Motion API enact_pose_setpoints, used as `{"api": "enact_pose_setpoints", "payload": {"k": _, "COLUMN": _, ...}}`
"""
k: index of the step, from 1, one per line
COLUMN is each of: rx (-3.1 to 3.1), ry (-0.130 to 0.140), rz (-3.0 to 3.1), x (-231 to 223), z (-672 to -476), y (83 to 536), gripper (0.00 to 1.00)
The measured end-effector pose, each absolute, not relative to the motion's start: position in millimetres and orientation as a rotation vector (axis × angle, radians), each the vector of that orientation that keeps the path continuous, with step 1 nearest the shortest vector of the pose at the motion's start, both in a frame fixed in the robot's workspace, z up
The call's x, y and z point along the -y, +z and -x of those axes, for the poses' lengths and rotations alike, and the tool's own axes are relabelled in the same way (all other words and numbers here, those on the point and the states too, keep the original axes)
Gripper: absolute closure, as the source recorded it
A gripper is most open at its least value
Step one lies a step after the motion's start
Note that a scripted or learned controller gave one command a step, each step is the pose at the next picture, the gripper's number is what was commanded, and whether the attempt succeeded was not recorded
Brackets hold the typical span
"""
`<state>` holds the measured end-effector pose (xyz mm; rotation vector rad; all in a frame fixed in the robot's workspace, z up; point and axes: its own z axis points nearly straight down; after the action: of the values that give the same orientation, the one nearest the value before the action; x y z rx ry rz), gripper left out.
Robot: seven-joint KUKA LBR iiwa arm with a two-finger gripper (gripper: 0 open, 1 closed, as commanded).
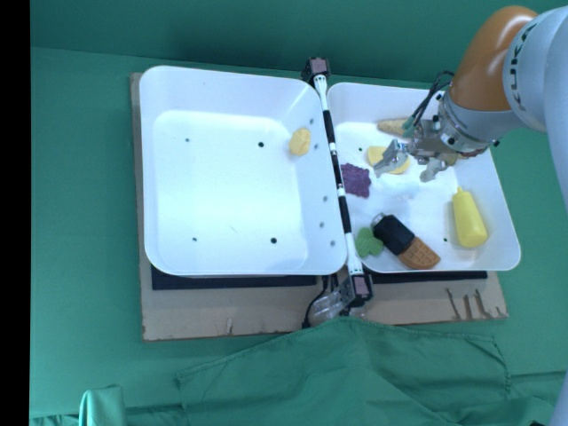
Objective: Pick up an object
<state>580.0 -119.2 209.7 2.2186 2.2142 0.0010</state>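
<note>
Green cloth (80,238) covers the whole bench and the wall behind it, and a loose fold of the same cloth (355,375) lies bunched at the near edge. On the cloth there is a flat sheet of brown cardboard (222,327), and on this sheet stand two shallow white bins side by side, with a thin white rod with black ends (335,171) running along the place where they meet.

The left bin (177,105) has a few small dark dots on its floor and one yellow-orange piece (301,141) near its right wall. The right bin (497,256) holds more things: a purple piece (355,180) near its left wall, a small green piece (369,241) nearer the front, a black and orange ice-cream-cone shape (406,242) just beside the green one, a yellow bottle shape (468,218) near the right wall, an orange piece (392,126) at the back, and a yellow piece (388,159) partly under the gripper.

The grey arm with its orange band (488,56) reaches in from the right, and the gripper (410,161) is low over the back part of the right bin. Its two fingers stand apart, open, and one fingertip is at the yellow piece; I cannot tell if it touches. Nothing is seen held between the fingers.

I can read no brand, label or writing anywhere.
</note>
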Motion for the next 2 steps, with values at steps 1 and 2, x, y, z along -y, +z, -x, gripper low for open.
{"api": "enact_pose_setpoints", "payload": {"k": 1, "rx": -2.207, "ry": 0.012, "rz": -2.218, "x": 173, "z": -640.7, "y": 185, "gripper": 0.00}}
{"api": "enact_pose_setpoints", "payload": {"k": 2, "rx": -2.208, "ry": 0.014, "rz": -2.211, "x": 145, "z": -655.5, "y": 186, "gripper": 0.00}}
